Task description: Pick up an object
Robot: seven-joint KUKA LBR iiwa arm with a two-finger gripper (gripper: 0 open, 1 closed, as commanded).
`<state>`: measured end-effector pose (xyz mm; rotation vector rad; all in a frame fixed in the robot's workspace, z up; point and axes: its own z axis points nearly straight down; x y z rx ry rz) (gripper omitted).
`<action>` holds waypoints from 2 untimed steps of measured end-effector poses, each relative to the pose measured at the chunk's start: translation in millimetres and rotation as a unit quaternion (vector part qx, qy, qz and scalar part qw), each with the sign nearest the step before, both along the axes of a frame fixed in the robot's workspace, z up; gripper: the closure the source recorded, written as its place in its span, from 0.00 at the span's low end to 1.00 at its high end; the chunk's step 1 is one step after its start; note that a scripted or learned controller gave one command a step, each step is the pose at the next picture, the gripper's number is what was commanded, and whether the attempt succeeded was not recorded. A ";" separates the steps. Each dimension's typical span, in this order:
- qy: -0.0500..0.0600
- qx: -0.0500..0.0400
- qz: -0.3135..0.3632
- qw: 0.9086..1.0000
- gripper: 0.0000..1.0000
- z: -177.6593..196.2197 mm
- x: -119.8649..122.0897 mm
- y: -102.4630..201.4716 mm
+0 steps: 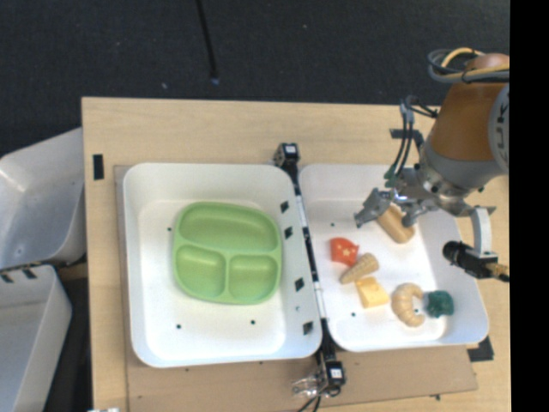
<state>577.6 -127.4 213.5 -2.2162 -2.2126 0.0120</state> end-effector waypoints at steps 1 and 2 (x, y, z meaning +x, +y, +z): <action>-0.007 -0.001 0.001 1.000 0.00 7.3 2.8 -0.1; -0.005 -0.002 0.001 1.000 0.00 -34.9 4.1 -2.7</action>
